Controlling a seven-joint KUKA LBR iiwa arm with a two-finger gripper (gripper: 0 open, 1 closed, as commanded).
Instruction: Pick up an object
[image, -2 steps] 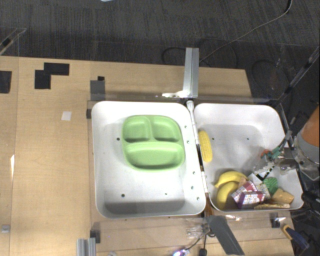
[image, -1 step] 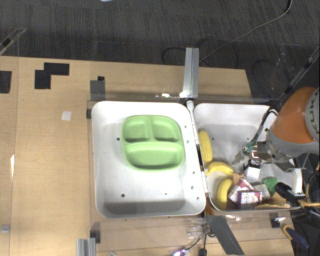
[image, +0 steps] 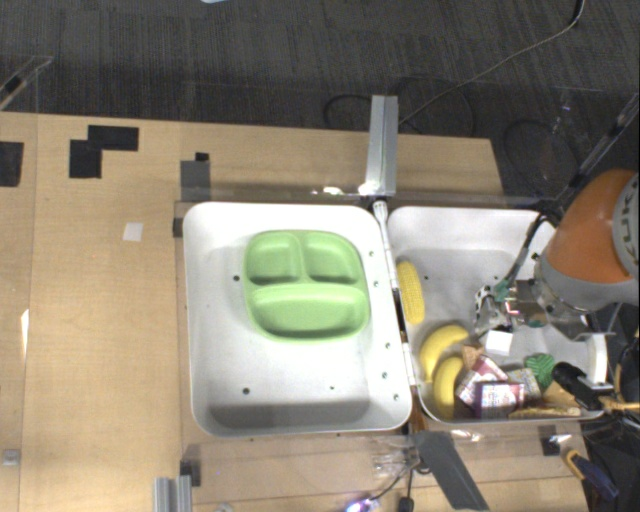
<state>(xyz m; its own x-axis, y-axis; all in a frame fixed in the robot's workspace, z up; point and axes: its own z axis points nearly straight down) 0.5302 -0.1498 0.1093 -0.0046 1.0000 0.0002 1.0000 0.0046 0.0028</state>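
My tool (image: 497, 318) hangs low inside the right bin (image: 450, 235), at its right side, and I can't tell how it is set. The banana (image: 443, 357) lies just to its left, curled against the bin's front. The corn cob (image: 409, 290) sits further left along the dividing wall. A purple packet (image: 490, 388) lies just below my tool. The green tray (image: 304, 283) rests in the left bin (image: 215, 330).

A light wooden tabletop (image: 90, 330) fills the left and middle, marked with black squares (image: 100, 148) near its far edge. Beyond it lies dark grey carpet (image: 250, 50), crossed by thin black cables (image: 520, 40). An upright metal post (image: 381, 145) stands at the tabletop's far edge. Lighting is even.
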